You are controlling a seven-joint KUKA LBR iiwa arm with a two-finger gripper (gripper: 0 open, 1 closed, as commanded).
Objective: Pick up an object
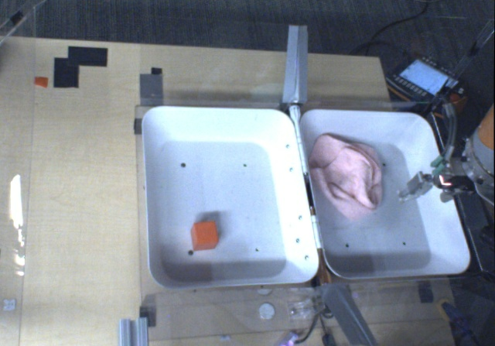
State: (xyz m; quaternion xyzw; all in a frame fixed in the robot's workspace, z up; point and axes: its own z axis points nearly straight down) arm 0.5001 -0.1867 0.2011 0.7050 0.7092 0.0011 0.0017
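The two-finger metal gripper (421,186) hangs over the right part of the right-hand shallow white bin (390,268), reaching in from the bin's right rim, and nothing lies between its fingers; they look slightly spread, though at this size and angle that is hard to be sure of. Just left of the gripper, in the same bin, lies the crumpled pale pink cloth (348,174), a soft bunched heap sitting toward the bin's upper left, close to the divider wall. A short stretch of bare bin floor separates the fingertips from the cloth's right edge, so the two are near but apart. The heap runs longest from the bin's upper left toward its lower right, and the gripper points at its right flank. The coming move, as I judge it, turns on a short travel leftward and down onto the cloth. Much farther left, well apart from the gripper, a small orange cube (205,235) rests in the lower middle of the left-hand shallow white bin (162,182).
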